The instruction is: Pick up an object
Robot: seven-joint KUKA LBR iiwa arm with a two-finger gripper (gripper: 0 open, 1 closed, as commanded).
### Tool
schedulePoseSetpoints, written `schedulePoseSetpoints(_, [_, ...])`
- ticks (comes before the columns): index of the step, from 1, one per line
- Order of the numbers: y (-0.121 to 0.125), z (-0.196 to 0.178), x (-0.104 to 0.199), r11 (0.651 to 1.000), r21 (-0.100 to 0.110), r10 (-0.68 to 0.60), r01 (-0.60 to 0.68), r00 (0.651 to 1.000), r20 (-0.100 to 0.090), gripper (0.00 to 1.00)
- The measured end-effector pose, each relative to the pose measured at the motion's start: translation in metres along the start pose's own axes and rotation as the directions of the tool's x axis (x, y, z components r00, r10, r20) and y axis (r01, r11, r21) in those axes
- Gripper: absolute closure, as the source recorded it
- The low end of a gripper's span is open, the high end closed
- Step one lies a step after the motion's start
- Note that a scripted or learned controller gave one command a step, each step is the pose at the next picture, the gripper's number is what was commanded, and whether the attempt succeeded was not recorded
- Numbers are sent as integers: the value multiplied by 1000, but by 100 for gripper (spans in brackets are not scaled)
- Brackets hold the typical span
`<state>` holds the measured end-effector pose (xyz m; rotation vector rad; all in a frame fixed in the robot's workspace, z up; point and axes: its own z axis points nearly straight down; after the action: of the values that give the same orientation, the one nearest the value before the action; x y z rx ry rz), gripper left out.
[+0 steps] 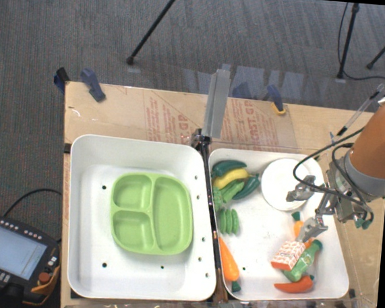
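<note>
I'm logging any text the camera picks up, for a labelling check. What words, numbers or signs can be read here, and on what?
Red printing on the bench board behind the bins: upside down and faint, not readable.
Red and white carton in the right bin: markings too small to read.
Handheld controller at lower left: screen and buttons show no legible text.
Green divided plate in the left bin: no text.

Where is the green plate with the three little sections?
In the camera view, the green plate lies in the middle of the left bin, across the divider from the toy vegetables in the right bin.
</note>
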<state>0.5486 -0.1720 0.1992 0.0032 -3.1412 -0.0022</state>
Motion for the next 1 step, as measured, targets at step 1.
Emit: schedulePoseSetpoints(1, [-17,113,11,997,-1,74,-74,997,-2,0])
